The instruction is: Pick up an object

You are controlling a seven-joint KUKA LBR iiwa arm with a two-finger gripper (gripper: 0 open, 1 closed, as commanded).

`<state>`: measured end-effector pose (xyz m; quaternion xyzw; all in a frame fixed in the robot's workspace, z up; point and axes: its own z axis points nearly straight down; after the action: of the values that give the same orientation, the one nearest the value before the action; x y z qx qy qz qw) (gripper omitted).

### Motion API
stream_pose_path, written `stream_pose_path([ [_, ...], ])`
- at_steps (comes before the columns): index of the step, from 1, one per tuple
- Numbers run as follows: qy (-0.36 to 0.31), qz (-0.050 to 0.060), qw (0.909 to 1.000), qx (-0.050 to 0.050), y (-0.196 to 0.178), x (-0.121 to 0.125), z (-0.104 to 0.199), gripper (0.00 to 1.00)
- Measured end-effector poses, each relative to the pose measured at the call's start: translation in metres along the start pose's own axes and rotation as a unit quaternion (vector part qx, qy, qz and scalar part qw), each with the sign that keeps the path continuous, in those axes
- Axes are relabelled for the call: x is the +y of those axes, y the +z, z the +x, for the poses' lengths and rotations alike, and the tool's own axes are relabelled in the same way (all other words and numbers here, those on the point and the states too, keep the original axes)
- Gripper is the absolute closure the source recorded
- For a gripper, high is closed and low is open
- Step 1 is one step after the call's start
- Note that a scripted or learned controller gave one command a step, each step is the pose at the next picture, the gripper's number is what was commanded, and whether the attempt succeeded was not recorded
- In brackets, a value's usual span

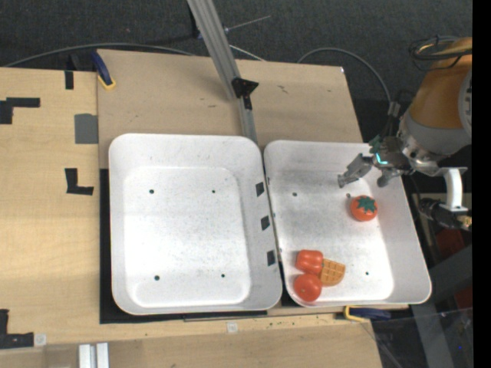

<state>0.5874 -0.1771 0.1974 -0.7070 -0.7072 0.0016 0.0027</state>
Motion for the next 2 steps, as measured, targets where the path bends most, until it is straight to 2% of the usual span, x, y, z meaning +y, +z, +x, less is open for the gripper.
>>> stream_pose_path([
  [1, -0.001, -0.003, 1.0, -0.001, -0.003, 0.001, 0.0, 0.0],
  [2, 0.0, 0.001, 1.0, 0.0, 0.061, 0.003, 0.0, 0.0],
])
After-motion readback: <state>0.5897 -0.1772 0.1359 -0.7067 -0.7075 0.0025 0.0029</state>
